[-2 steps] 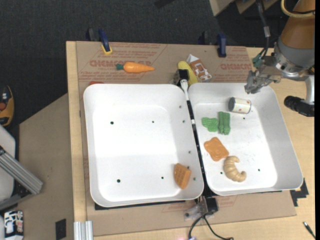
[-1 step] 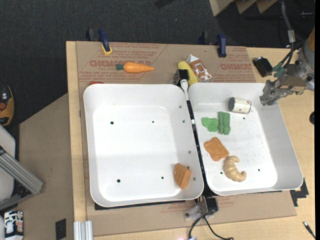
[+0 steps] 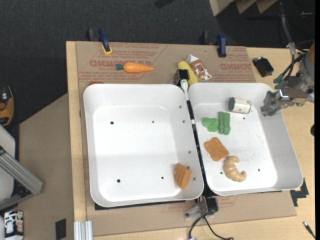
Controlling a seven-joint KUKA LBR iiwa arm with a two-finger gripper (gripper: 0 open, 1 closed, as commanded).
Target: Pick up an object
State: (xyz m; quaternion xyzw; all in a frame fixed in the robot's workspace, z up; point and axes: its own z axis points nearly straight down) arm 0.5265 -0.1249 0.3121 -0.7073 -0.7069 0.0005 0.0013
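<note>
**rig_op:** Objects to pick from sit mostly in the right bin [image 3: 287,149]: a small white cylinder [image 3: 240,105] on its side near the far edge, a green toy [image 3: 218,123] toward the middle, an orange flat piece [image 3: 216,148] nearer me, and a tan croissant [image 3: 234,168] just beside that. From my remote feed the gripper [image 3: 270,104] is at the bin's far right rim, level with the cylinder but apart from it. Nothing is between its fingers as far as I can see, and I honestly can't tell if they're spread or closed, too dark and small.

**benchwatcher:** What about the other side?

**rig_op:** The left bin [image 3: 100,149] has one orange waffle-looking block [image 3: 182,176] in its near right corner, close to the divider. Outside the bins, on the cardboard [image 3: 75,134] at the back, there's a toy carrot [image 3: 135,67] lying flat, plus a yellow banana [image 3: 187,70] and a brown-and-white packet [image 3: 200,70] just beside each other, right behind where the two bins meet.
</note>
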